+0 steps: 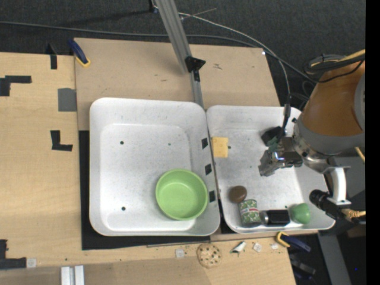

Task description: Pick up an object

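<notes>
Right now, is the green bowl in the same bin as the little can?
No, the green bowl sits in the left bin, while the little can lies in the right bin.

Smooth, speckled white plastic is seen on both bins [142, 114]; the green bowl [181, 194] looks glossy plastic; the counter [35, 177] appears matt wood

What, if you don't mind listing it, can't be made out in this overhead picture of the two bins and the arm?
- Gripper, camera view: small and blurred over the right bin; finger state is unreadable, and nothing can be confirmed between them.
- Can: label too small to read.
- Black object beside the can: too small and dark to identify.
- Arm: cut off by the right edge.
- Round speckled item on the bench below the bins: too small to identify.
</notes>
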Controlling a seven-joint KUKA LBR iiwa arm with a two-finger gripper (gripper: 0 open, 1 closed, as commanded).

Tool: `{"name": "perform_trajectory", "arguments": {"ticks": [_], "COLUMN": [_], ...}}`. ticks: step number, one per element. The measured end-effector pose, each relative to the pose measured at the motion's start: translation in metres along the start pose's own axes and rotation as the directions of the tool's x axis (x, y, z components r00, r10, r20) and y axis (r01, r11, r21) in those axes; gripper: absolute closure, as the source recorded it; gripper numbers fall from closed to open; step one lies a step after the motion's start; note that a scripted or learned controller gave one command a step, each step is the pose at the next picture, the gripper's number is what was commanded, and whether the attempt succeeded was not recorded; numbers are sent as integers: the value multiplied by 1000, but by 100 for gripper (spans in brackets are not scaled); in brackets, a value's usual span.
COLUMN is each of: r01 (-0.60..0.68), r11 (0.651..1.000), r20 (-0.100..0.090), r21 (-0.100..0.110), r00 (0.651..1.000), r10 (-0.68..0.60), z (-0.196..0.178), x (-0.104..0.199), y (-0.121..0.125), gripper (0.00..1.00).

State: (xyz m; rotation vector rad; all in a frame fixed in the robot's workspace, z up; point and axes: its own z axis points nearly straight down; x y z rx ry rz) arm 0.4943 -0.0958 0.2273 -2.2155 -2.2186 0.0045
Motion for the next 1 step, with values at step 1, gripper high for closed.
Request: {"name": "perform_trajectory", "arguments": {"ticks": [1], "r01": [-1], "r11": [1000], "r20": [0], "r21": [8], "r00": [1000], "r10": [1], "z": [65], "x": [2], "y": [-8], "gripper": [0]}}
